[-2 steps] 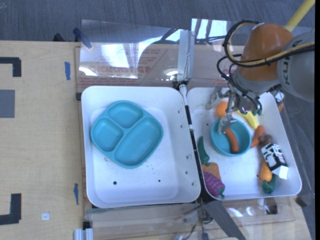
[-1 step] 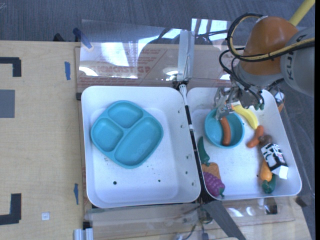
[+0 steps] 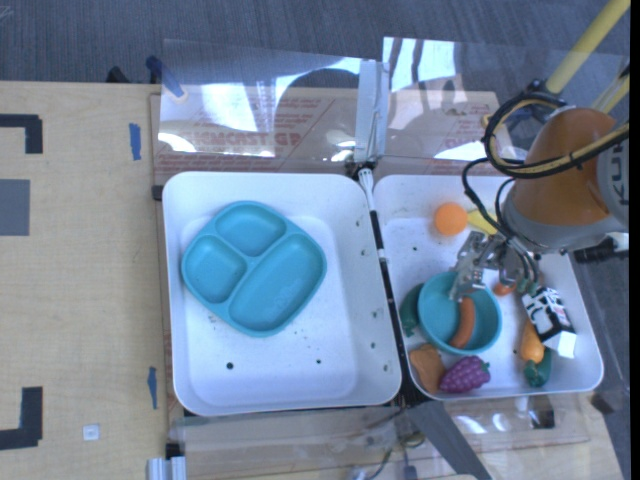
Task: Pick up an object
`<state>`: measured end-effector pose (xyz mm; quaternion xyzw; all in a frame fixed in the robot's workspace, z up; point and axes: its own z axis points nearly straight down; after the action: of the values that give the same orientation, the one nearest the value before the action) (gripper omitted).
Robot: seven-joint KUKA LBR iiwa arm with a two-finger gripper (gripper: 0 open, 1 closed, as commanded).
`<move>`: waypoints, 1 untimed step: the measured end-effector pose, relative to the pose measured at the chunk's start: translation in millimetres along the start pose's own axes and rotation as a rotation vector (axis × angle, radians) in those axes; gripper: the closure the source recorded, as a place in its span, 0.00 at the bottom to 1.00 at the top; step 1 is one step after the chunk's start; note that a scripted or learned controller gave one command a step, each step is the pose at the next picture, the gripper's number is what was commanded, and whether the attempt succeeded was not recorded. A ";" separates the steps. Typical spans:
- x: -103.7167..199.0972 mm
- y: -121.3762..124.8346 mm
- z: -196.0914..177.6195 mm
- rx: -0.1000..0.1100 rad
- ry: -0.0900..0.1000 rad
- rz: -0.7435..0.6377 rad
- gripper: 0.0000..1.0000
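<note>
In the right bin (image 3: 405, 213) stands a teal bowl (image 3: 445, 318) with a toy sausage (image 3: 465, 324) leaning inside it. An orange ball (image 3: 450, 219) lies near the bin's back. Purple grapes (image 3: 465, 374) and an orange piece (image 3: 427, 365) rest at the front. A carrot (image 3: 531, 345), a black-and-white item (image 3: 545, 309) and a green piece (image 3: 539, 371) lie at the right. My gripper (image 3: 478, 273) hangs over the bowl's back rim, just above the sausage's upper end, with nothing visibly held.
The left bin (image 3: 200, 368) holds a blue three-compartment plate (image 3: 254, 266). Clear plastic walls (image 3: 370, 108) rise behind both bins. The arm's orange band (image 3: 565, 163) and black cables (image 3: 500, 138) hang over the right bin's back right corner.
</note>
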<state>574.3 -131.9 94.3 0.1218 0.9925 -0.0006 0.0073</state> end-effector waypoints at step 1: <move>56.3 -12.0 -2.8 -0.003 -0.022 -0.011 1.00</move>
<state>516.8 -130.0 96.2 0.1161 0.9931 -0.0005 0.0186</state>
